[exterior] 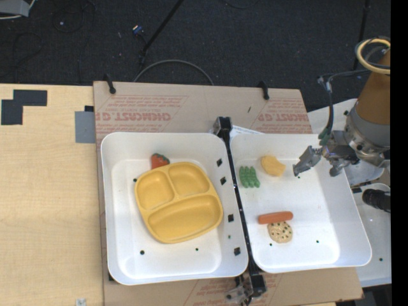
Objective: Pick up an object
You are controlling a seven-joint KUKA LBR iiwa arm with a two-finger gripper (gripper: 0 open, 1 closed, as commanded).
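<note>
A yellow lump [273, 166] lies in the right bin [347, 234], upper middle, just left of the tool [322, 160], not touching it. The tool's two fingers are spread, pinching nothing. Green peas [249, 176] sit left of the lump; a sausage [275, 217] and cookie [280, 233] lie lower. The left bin [121, 234] holds a yellow tray [178, 201] and a carrot [159, 160].

We can make out red print on the cardboard sheet [191, 110] under the bins, at 12 o'clock from the left bin [115, 203]. It sits upside down, looks like "CHEMCRZT", repeated further right. The smaller lines under it are too blurry.
</note>
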